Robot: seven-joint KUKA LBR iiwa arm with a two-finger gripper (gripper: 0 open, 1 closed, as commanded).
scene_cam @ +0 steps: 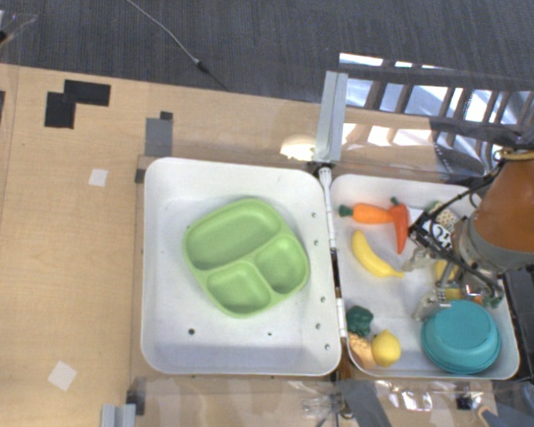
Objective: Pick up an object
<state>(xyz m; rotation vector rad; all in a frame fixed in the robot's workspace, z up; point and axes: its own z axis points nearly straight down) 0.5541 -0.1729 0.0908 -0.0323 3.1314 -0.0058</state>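
Left bin (162, 338): green plate (246, 254), three compartments. Right bin (378, 190): two carrots (372, 214), one lying flat, one (400, 228) nearly upright; banana (373, 257); broccoli (361, 319); lemon (386, 348); teal bowl (462, 338). Arm (521, 212) reaches in over the right bin. Gripper (439, 293) hangs just above the bowl's upper-left rim, right of the banana. Whether it is spread or closed: cannot tell. Nothing seen gripped.

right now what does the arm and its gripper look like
The arm enters from the right of the camera view as a thick rounded body with a broad orange band and a grey section beneath it. Black cables loop out beside it near a small black-and-white marked part. The gripper below is a cluster of thin metallic parts, too small and cluttered to describe finger by finger.
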